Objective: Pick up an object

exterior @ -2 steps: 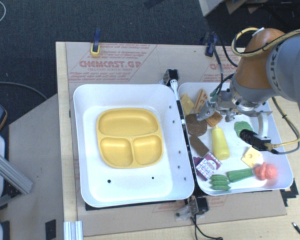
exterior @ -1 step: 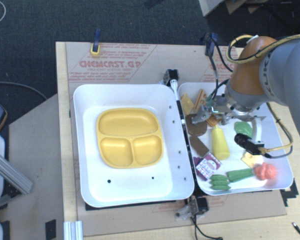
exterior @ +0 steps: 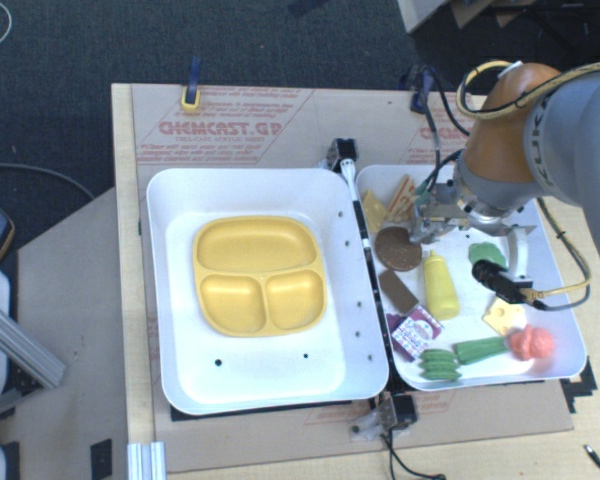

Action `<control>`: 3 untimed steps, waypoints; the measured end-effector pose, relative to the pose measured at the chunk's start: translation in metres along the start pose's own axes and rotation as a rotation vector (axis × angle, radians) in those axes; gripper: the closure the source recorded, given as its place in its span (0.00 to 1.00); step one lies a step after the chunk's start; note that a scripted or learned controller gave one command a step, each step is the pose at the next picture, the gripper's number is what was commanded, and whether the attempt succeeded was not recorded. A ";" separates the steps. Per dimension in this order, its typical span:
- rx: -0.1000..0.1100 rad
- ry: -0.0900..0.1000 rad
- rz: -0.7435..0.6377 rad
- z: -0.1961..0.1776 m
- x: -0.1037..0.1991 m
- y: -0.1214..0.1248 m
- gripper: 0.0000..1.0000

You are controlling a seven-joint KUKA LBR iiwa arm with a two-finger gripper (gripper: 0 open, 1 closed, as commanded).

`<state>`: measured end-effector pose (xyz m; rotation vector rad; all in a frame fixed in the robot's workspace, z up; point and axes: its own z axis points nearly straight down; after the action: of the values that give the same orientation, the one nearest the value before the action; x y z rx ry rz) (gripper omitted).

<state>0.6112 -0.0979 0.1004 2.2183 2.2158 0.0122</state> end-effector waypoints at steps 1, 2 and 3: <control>0.006 -0.002 -0.002 -0.061 0.002 -0.004 1.00; 0.006 -0.002 -0.002 -0.120 0.007 -0.008 1.00; 0.006 -0.002 -0.002 -0.125 0.007 -0.007 1.00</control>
<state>0.6028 -0.0907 0.2252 2.2181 2.2200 0.0030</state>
